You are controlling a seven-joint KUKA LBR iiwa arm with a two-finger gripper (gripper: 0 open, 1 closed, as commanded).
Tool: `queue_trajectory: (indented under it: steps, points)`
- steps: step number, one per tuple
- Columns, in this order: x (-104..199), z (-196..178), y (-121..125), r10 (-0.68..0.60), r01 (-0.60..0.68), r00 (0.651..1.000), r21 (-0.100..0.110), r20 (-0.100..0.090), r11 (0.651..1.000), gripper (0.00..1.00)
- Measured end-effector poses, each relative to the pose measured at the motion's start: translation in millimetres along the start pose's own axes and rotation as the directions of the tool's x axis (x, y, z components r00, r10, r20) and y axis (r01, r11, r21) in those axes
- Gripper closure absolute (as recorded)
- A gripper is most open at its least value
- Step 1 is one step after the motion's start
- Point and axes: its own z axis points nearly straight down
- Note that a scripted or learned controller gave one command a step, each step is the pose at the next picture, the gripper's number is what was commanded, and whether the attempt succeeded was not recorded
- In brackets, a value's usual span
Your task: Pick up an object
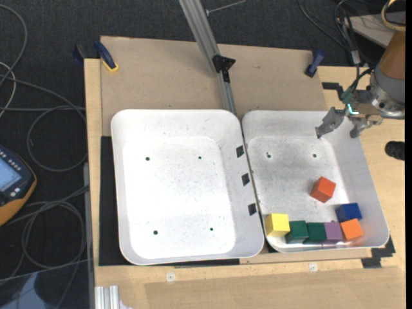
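My gripper [340, 127] hangs over the far right corner of the right bin [283, 124], fingers spread open with nothing between them. A red cube [323, 189] lies alone in the right bin, well below the gripper toward the front. Along that bin's front edge sit a yellow cube [278, 223], two green cubes [306, 231], a purple cube [333, 231] and an orange cube [351, 228]. A blue cube [348, 212] rests just behind the orange one.
The left bin [174, 185] lies beside the right one, separated by a ridge with black clips [245, 179]. A slanted metal pole [203, 28] rises from the bench behind the bins. Blue clamps [315, 62] hold the board's back corners.
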Motion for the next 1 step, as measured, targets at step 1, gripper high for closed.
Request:
queue_trajectory:
  steps: [1]
  points:
    - [0.0,-2.6,0.9,-0.002,0.002,1.0,-0.004,0.002,1.0,0.0]
